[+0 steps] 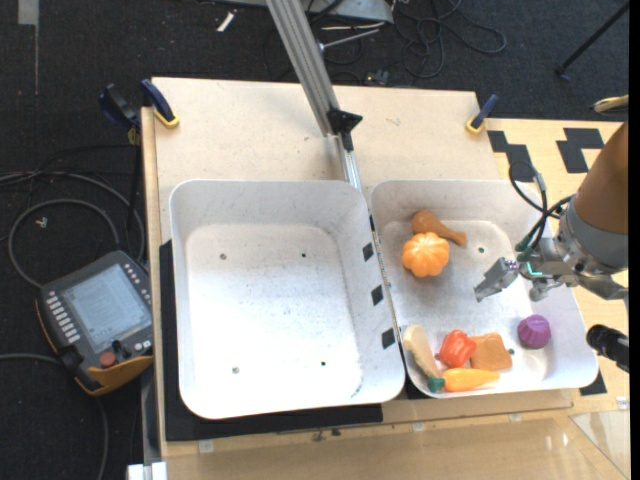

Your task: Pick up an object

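A pale, speckled tabletop [260, 128] stands on a dark carpeted floor strewn with cables, and it bears two shallow white bins side by side: the left bin [200, 208] and the right bin [575, 363]. A slanted metal rail [300, 48] runs down from the top toward the seam between them, and a grey and orange control pendant [95, 318] lies on the floor to the left. The arm [605, 208] reaches in from the right, and its end effector [497, 278] hovers over the middle of the right bin with nothing between its fingers; whether those fingers are spread or closed cannot be told from this angle. Six objects lie in the right bin. One orange pumpkin [426, 255] sits just left of and slightly above the end effector, with one brown drumstick-shaped piece [438, 228] touching it behind. One purple ball [534, 331] rests near the front right, below the end effector. Along the front wall cluster one red pepper [456, 348], one tan-orange block [491, 353], one carrot [465, 379] and one pale, elongated piece [421, 351].
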Action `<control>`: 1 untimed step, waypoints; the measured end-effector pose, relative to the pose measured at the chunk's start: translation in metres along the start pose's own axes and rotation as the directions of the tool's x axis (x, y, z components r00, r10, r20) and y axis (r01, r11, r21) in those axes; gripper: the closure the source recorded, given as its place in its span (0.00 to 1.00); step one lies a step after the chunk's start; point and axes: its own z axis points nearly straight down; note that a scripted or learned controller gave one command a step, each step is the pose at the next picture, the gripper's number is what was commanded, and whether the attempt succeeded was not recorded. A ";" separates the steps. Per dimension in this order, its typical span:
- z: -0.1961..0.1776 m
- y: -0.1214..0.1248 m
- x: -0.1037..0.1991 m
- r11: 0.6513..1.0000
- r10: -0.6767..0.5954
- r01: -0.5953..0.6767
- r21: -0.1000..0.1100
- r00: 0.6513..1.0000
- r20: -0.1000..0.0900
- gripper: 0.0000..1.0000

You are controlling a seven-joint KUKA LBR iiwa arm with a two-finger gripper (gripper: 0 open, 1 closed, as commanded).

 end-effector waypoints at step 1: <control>-0.002 0.001 0.000 1.000 0.002 -0.002 -0.004 1.000 0.001 0.00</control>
